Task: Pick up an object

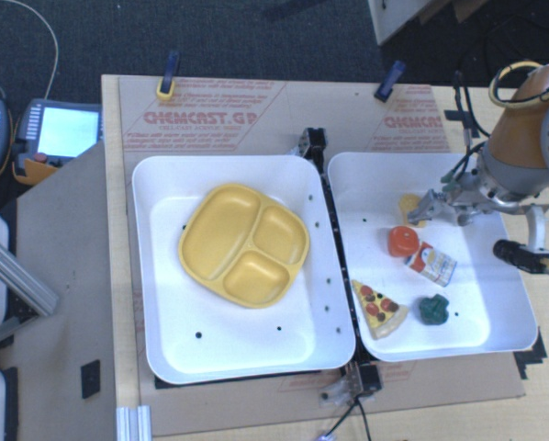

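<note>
My gripper [437, 204] reaches in from the right and hangs low over the back of the right bin [504, 333]. Its tip is right beside a small yellow object [408, 206], which it partly hides. Just in front of it lie a red tomato-like ball [403, 240] and a small red and white carton [433, 264]. A pizza slice toy [380, 308] and a green broccoli-like piece [432, 310] lie near the bin's front edge.
The left bin [164, 338] bears a yellow divided plate [244, 244]. A black ridge [334, 246] runs between the two bins. The grey arm with its orange band [522, 127] and a black cable occupy the right bin's far right side.
</note>
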Available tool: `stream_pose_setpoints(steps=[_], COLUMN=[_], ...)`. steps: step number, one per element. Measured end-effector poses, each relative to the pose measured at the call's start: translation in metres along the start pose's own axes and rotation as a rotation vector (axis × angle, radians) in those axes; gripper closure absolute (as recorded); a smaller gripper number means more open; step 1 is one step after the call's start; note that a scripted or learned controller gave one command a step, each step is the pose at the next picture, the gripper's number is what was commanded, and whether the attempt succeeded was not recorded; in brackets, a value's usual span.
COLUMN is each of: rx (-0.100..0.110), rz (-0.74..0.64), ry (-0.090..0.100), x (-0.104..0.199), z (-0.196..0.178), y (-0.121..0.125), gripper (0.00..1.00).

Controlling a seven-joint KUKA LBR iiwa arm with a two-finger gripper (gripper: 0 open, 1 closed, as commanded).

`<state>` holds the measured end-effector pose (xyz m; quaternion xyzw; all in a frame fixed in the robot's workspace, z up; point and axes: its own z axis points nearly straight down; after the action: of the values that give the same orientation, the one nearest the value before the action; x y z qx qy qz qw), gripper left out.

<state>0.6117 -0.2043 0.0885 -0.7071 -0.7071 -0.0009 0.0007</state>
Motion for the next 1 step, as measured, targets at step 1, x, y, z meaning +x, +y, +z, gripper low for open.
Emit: stream_pose_setpoints(steps=[1], rx=[-0.012], rz=[-0.001], ry=[-0.003], x=[0.0004], z=[-0.0139], y=[0.0031], gripper=[1.0])
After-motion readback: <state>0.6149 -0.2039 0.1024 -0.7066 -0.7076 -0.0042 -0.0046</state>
